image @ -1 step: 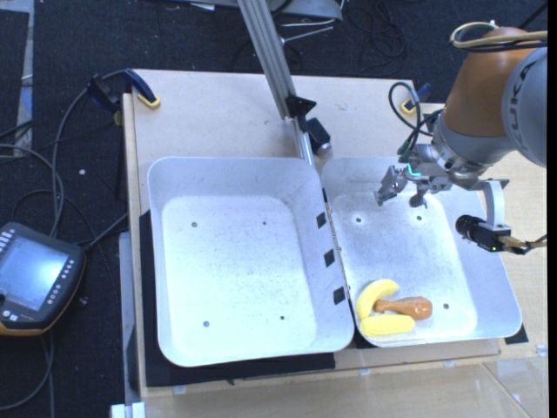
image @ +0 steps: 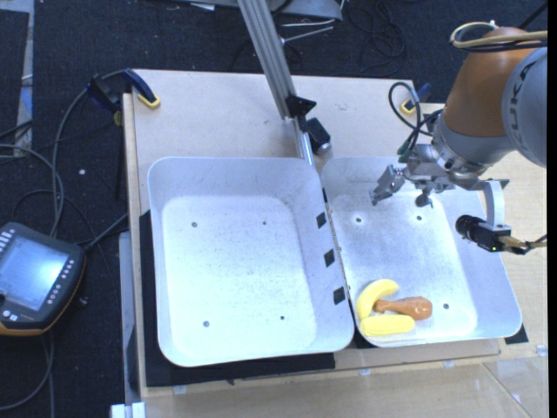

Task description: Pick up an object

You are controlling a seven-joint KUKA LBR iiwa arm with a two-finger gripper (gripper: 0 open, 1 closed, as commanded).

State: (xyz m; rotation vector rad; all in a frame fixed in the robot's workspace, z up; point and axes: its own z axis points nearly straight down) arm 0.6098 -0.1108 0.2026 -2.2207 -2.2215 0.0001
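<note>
Your gripper (image: 402, 190) hangs over the right bin's (image: 487, 277) far end, fingers spread, holding nothing. The yellow and brown toys (image: 392, 307) lie untouched at its near edge; the pick remains undone.

The scene is seen from a single camera fixed above the bench (image: 226, 103), looking down at a slant. Both white bins are taken in whole, the left bin (image: 174, 181) and the right bin (image: 487, 294) lying side by side. The dark floor (image: 61, 50) beyond the bench is caught at the top and left. The arm (image: 492, 85) is seen entering from the right.
</note>
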